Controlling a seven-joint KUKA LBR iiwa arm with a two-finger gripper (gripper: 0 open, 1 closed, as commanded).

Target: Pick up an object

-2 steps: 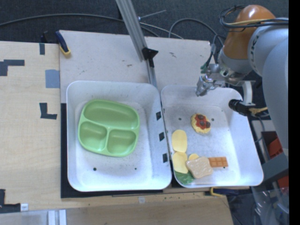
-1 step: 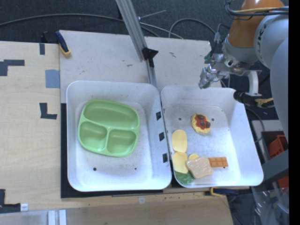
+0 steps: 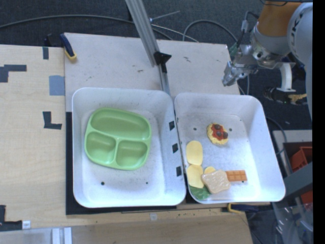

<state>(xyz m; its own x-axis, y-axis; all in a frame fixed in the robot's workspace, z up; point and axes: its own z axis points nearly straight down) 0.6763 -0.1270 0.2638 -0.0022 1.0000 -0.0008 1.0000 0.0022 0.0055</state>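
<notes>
A pale bench (image 3: 117, 65) carries two shallow white bins side by side, with dark floor and loose cables behind it. The left bin (image 3: 81, 187) holds a green divided plate (image 3: 118, 138). The right bin (image 3: 264, 151) holds the toy food: a small round pizza piece (image 3: 218, 133), two yellow oval slices (image 3: 194, 152), a slice of toast (image 3: 216, 181), an orange wafer (image 3: 236, 176) and a bit of green leaf (image 3: 199, 192).

The gripper (image 3: 231, 77) hangs above the far rim of the right bin, outside its floor, with nothing between its fingers; whether the jaws stand open or closed cannot be told from here (they are small and seen at a slant).

This looks like the approach step, with no object chosen or touched yet. The pizza piece lies nearest, below and slightly left of the jaws in the view, well apart from them; the rest cluster farther on, toward the near wall. The next move probably calls for carrying the jaws inward over the bin floor, centring on one piece, then descending. The pizza piece stands alone, so it seems the easier target; the toast touches its neighbours.
</notes>
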